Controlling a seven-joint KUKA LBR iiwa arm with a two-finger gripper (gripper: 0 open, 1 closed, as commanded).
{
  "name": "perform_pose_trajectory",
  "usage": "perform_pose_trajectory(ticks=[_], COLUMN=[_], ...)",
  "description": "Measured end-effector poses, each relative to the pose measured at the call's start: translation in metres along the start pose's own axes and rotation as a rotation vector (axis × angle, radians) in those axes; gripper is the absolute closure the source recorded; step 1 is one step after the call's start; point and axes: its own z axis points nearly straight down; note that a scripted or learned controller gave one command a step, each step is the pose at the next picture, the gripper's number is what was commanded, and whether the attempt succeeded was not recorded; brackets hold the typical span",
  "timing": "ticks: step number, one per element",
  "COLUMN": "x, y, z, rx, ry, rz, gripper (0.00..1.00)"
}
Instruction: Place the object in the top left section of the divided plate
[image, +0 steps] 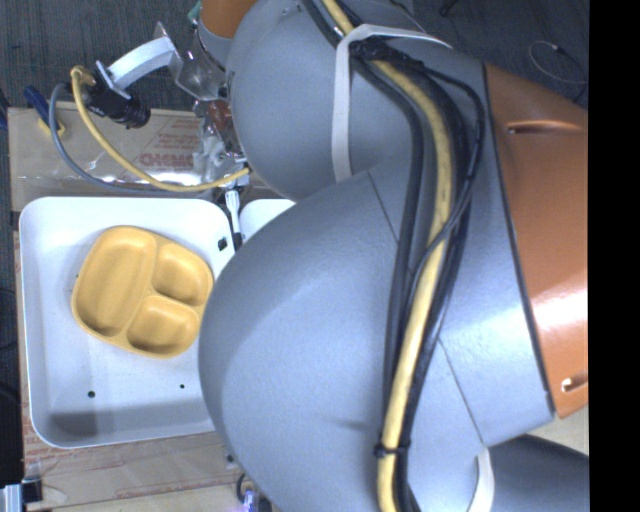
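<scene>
Looming across the centre and right of the frame, the grey arm (400, 300) covers nearly all of the right bin (268, 213), of which a white corner peeks out at upper centre. Left of it, the left bin (40, 330) lies open to view, and the yellow divided plate (140, 290) rests in its upper half, all three sections bare. Judging from that, nothing has been placed yet; the whole delivery to the plate's top left section is left to do. Where the object is I cannot tell: it may lie under the arm's bulk. The gripper (222, 140) seems to be the metal parts at upper centre, just above the bins' rims, but whether it is open, closed or gripping anything cannot be told. A looped yellow cable (120, 165) trails along the upper left, beyond the bin.
</scene>
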Motion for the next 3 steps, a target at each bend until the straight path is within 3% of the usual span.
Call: perform_pose_trajectory(ticks=[1, 2, 3], x=[-0.066, -0.066, -0.006], y=[0.023, 0.023, 0.02], z=[0.132, 0.132, 0.055], rx=[0.004, 0.004, 0.001], ry=[-0.007, -0.007, -0.001], rz=[0.029, 0.028, 0.023], gripper=[1.0, 0.0, 0.0])
